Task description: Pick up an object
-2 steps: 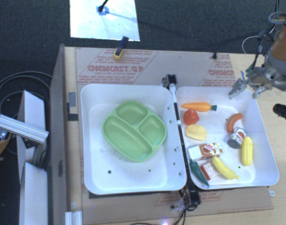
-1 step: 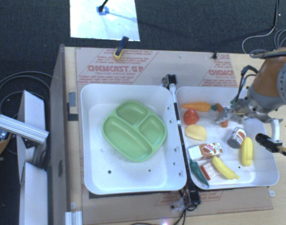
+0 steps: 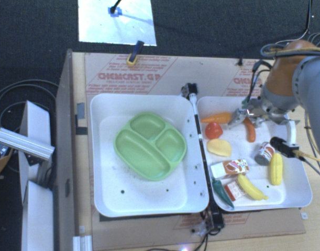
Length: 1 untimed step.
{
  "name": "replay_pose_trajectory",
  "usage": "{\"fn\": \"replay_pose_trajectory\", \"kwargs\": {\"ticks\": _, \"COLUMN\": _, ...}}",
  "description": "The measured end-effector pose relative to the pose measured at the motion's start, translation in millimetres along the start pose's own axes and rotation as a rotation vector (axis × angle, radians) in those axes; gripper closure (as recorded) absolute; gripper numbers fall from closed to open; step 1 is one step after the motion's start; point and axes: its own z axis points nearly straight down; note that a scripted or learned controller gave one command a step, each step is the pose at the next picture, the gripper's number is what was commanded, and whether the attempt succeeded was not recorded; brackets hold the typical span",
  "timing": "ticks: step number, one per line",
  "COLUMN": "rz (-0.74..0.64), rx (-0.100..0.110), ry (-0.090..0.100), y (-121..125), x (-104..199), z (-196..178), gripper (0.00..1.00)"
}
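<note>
The gripper [image 3: 247,115] hangs low over the far end of the right bin [image 3: 304,192], its fingers seemingly straddling the far tip of a small orange carrot [image 3: 250,130]; how wide they are set cannot be told. The carrot's long axis runs near to far, stretching from the fingers toward the near side. A larger carrot [image 3: 217,118] lies just to the left, above a red tomato [image 3: 213,130].

Both white bins [image 3: 144,203] beneath me look like smooth, glossy plastic — the green tray [image 3: 149,145] likewise, slightly matt. The bench board [image 3: 149,72] — printed cardboard, dull.
</note>
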Motion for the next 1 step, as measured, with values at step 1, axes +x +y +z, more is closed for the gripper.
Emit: {"fn": "replay_pose_trajectory", "kwargs": {"ticks": 1, "rz": 0.003, "rx": -0.005, "ry": -0.002, "y": 0.2, "x": -2.9, "z": -11.3, "gripper": 1.00}}
